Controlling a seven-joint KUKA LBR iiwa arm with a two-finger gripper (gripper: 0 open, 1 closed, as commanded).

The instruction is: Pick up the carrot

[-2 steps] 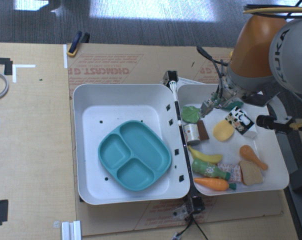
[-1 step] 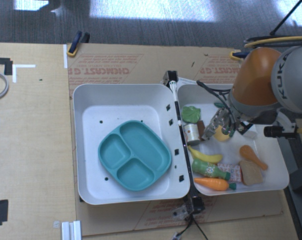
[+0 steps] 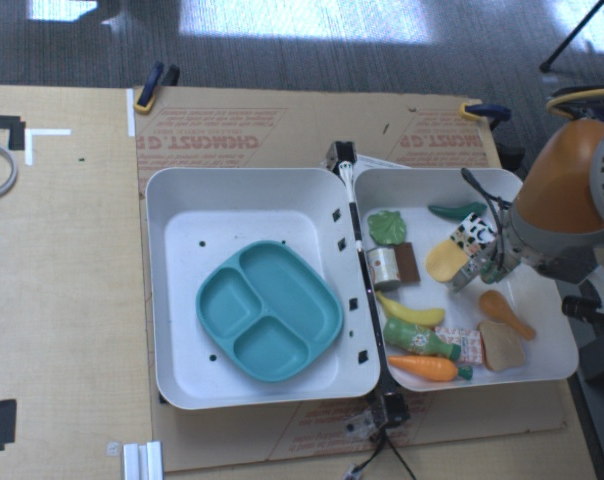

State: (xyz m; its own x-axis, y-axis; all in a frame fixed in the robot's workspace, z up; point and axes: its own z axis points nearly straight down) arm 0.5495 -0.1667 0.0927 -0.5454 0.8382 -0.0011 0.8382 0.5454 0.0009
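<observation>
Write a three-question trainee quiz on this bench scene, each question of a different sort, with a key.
1. True or false: the carrot lies in the left bin.
2. What sits in the left bin? A) teal divided plate B) banana C) green bottle
3. Fill in: the gripper hangs over the ____ bin.

Key: 1 false; 2 A; 3 right.

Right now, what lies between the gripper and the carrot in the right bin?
In the camera view, a straight line from the gripper down to the carrot crosses bare bin floor, then the green bottle; the banana's tip lies just alongside.
</observation>
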